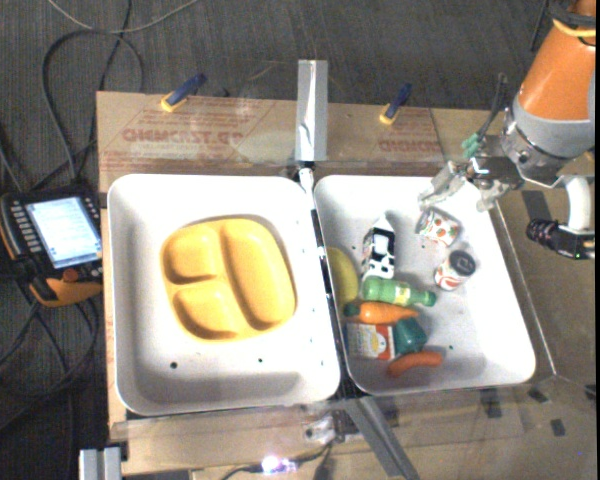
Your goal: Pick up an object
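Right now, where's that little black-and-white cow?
The cow stands in the right bin, near its upper left, beside the banana and just above the green bottle.

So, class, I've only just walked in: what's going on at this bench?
A grey and orange robot arm reaches in from the right, its tool hanging over the far corner of the right bin, just above a small white spotted cup. Nothing visibly sits between its fingers. That bin also holds a cow-patterned carton, a green bottle and a carrot. The left bin holds a yellow divided tray.
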Robot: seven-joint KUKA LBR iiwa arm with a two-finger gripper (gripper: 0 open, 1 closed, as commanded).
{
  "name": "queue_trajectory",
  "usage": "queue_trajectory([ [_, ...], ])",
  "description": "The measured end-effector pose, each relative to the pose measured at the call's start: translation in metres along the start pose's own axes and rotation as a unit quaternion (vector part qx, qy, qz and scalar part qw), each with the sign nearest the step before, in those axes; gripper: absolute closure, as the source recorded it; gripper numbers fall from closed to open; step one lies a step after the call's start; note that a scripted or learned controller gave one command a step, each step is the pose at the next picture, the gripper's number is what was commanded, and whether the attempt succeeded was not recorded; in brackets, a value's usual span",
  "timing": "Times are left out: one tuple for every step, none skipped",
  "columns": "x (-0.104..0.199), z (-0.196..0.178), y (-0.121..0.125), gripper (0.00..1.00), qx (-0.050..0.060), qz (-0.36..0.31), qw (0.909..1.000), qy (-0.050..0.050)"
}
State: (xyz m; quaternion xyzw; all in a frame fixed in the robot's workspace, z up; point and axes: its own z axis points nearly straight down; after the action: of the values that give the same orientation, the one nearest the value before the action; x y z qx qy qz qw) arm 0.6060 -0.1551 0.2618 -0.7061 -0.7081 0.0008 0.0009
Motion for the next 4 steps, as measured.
queue_trajectory([
  [0.007,-0.015,-0.005,0.00,0.000,0.050,0.9987,0.000],
  [0.019,0.127,0.008,0.00,-0.001,0.003,1.0000,0.000],
  [0.049,0.172,0.034,0.00,-0.005,-0.033,0.9994,-0.003],
  [0.049,0.161,0.035,1.00,-0.008,-0.034,0.9994,-0.002],
])
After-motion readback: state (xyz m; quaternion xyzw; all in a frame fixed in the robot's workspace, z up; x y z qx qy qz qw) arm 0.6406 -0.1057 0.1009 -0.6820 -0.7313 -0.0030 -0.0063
